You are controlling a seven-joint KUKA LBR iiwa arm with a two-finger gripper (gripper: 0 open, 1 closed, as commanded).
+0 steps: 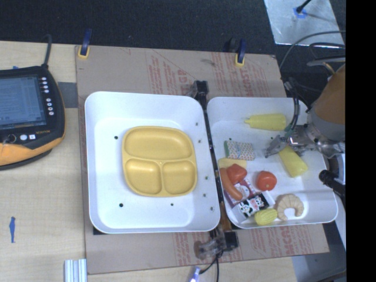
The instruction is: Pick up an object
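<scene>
Two shallow white bins are seen side by side on a cardboard-covered bench. In the left bin (106, 204) a yellow divided plate (158, 160) is laid flat. The right bin (320, 210) is crowded with small toy foods: a yellow corn cob (267, 121) near the far wall, a yellow block (292, 161) just below the gripper (281, 145), a red tomato (265, 180), a patterned packet (241, 150) and a pale shrimp (291, 205) near the front wall. The gripper is poised over the right bin, reached in from the right. A tablet-like pendant (26, 113) is placed at the left of the bench.
</scene>
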